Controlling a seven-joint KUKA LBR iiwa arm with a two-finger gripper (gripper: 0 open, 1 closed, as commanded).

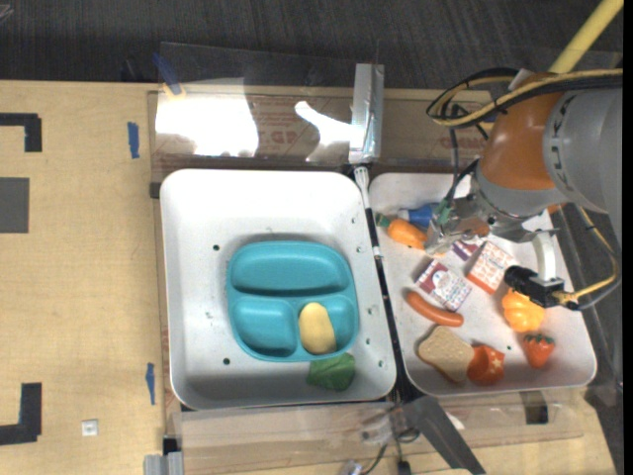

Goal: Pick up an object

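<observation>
Carrot [406, 232] lies in right bin [579, 364], just left of gripper [450, 224], long axis across the bin | jaw state: cannot tell | hotdog [433, 310], cartons [467, 270] sit below jaws | tray [289, 295] in left bin [188, 295], far left.

Even overhead lighting, moderate sharpness.
Strong glare washed out the clear panel [247, 122] behind the left bin [188, 265]; shadows were soft, and fine detail was slightly blurred.
</observation>
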